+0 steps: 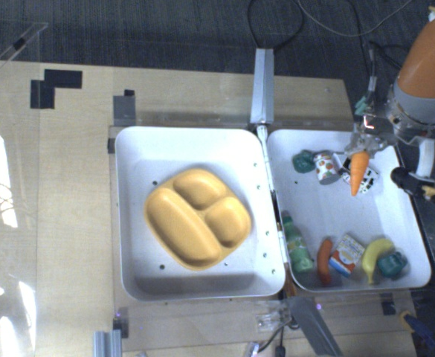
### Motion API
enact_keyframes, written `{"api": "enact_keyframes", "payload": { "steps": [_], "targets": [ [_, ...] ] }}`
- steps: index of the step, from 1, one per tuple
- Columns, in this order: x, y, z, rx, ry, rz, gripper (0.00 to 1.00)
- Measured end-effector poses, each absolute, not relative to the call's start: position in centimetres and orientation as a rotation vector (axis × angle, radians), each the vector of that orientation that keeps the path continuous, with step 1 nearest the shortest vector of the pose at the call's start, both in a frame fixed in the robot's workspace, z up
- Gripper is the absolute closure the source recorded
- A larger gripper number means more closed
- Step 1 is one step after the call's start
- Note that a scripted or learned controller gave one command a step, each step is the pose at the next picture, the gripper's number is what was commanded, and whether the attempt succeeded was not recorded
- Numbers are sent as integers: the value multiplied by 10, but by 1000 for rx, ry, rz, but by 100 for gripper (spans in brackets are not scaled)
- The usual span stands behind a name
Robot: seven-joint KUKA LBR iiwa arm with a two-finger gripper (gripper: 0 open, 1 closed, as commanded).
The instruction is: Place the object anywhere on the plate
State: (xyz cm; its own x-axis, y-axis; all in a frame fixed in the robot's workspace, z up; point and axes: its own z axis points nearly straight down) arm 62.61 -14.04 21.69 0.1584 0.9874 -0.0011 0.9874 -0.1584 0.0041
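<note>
Hanging from the gripper [363, 141], the carrot [358, 172] points tip-down, its long axis running toward you from the fingers clenched on its top end. You see it over the far part of the right bin [395, 222], above small toys there. The yellow plate [197, 217] lies well to the carrot's left, in the left bin [131, 199], across the divider [271, 199]. Your coming move likely turns on that leftward carry.

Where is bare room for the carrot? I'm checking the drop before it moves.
The yellow plate has three bare compartments. The left bin has bare floor around the plate. The right bin is bare mid-floor, crowded along its near edge by the banana and at its far edge beside the carrot.
</note>
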Motion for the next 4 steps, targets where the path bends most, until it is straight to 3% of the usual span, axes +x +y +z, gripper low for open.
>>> {"api": "enact_keyframes", "payload": {
  "steps": [1,2,3,4],
  "targets": [
    [626,-116,265,2483,1917,7,100],
    [663,-70,306,1932,2468,7,100],
    [660,-73,271,2056,2369,6,100],
    [629,-90,219,2125,2309,4,100]
  ]
}}
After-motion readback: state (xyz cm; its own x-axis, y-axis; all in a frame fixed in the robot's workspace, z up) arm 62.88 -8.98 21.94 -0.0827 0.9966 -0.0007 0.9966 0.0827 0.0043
